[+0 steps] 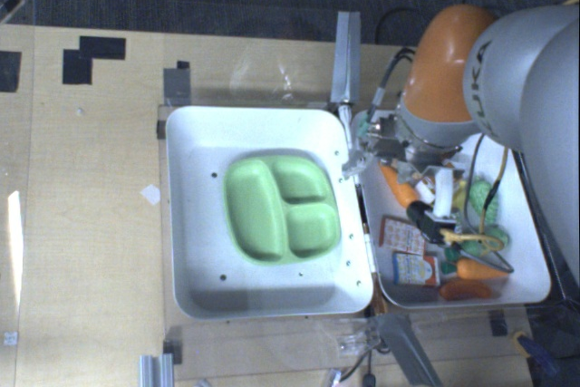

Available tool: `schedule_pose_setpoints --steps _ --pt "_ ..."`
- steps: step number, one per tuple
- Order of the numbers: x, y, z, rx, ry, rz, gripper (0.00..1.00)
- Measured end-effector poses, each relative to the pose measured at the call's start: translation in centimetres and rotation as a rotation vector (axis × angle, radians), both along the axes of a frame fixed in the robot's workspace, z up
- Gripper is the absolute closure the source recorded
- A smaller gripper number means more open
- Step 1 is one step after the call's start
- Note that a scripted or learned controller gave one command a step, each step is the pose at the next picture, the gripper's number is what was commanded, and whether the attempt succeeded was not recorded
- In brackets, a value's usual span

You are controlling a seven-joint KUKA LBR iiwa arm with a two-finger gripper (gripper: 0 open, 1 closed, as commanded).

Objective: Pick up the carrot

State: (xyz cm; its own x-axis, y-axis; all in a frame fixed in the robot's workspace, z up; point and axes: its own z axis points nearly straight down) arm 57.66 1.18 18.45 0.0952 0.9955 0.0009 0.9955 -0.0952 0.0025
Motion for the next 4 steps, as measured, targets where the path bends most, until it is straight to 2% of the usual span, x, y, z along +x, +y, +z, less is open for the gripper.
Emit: schedule_pose_setpoints --steps 1,2,3,4 --pt "-4.3 -6.6 0.1 -0.001 -0.002 -0.008 0.00" --pt "-2.1 -9.3 -8.0 -0.001 -0.004 0.174 0.00" --pt "-2.0 -9.3 -6.9 -0.001 -0.008 0.174 1.00" --pt "-1.5 -5.4 8.2 -0.001 -0.004 0.112 1.00"
